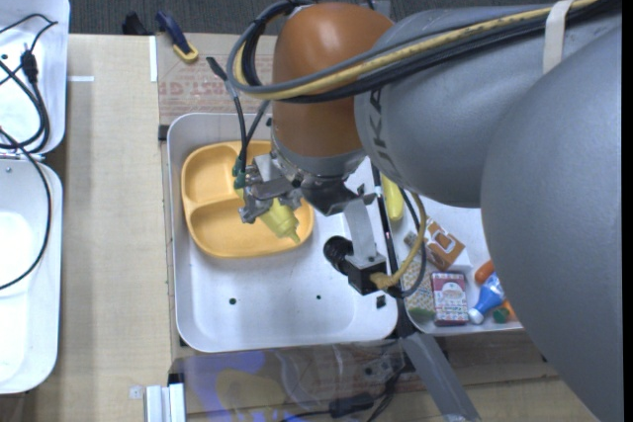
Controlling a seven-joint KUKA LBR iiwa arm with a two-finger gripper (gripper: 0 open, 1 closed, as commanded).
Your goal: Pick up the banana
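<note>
A yellow, elongated shape that looks like the banana [393, 200] peeks out just right of the wrist, mostly hidden by the arm. My gripper [261, 196] hangs below the orange band, over the right side of a yellow divided plate [211, 205]. A small yellow-green object [281, 222] sits right at the gripper's tip, on the plate's right rim. I cannot make out whether it is gripped or only lies beneath the gripper.
The plate lies in the white bin [257, 316], whose front half is bare floor. A black part [340, 252] hangs off the wrist. A small red-and-white box [450, 297] and blue and orange items [489, 293] lie at the right. The grey arm covers the right side.
</note>
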